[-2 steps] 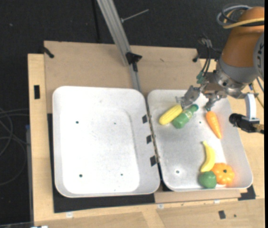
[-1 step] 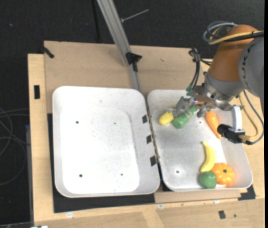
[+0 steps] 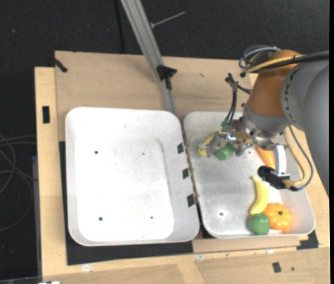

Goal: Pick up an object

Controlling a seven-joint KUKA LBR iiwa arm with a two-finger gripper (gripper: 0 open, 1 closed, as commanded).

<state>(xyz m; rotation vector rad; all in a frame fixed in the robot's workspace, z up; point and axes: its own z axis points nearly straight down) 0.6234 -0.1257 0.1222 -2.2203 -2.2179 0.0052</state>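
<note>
Claw (image 3: 221, 144) low in the right shallow white plastic bin (image 3: 226, 215), apparently pinching a small round green object (image 3: 222, 151) with a yellow piece (image 3: 205, 151) just left of it. Best lifted slowly and straight up, grip kept firm: smooth, rounded surfaces likely to slip. Well below-right: glossy curved yellow banana (image 3: 259, 197), green ball (image 3: 259, 224), ribbed orange pumpkin-like toy (image 3: 280, 216).

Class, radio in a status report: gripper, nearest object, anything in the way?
Gripper low in right bin, on small green object; grasp unconfirmed. Yellow banana, green round fruit, orange pepper sit apart, near corner.
</note>
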